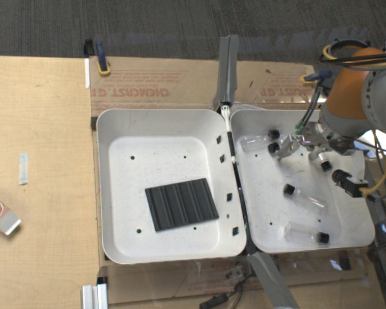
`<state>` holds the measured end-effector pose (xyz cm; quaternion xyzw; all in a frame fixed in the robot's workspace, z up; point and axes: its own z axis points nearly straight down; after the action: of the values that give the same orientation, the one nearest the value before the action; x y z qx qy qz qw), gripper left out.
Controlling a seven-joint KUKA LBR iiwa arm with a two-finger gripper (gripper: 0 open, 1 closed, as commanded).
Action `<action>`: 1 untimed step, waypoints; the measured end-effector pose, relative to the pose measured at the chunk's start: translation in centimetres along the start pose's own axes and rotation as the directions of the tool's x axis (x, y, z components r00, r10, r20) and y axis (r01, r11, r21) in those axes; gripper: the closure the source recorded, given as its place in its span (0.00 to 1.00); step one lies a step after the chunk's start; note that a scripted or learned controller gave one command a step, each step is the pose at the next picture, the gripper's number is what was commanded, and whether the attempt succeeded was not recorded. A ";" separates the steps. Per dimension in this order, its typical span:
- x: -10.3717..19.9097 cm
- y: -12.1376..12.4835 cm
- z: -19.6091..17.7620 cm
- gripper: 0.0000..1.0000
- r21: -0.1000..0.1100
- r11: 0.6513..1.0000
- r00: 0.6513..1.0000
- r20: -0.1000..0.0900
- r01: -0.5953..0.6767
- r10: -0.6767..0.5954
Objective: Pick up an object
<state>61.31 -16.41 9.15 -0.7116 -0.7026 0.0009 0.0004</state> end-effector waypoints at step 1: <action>0.3 4.3 0.1 0.00 0.010 0.997 0.997 -0.001 0.073 -0.073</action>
<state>65.61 -16.21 9.09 -0.6852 -0.7283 0.0041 0.0040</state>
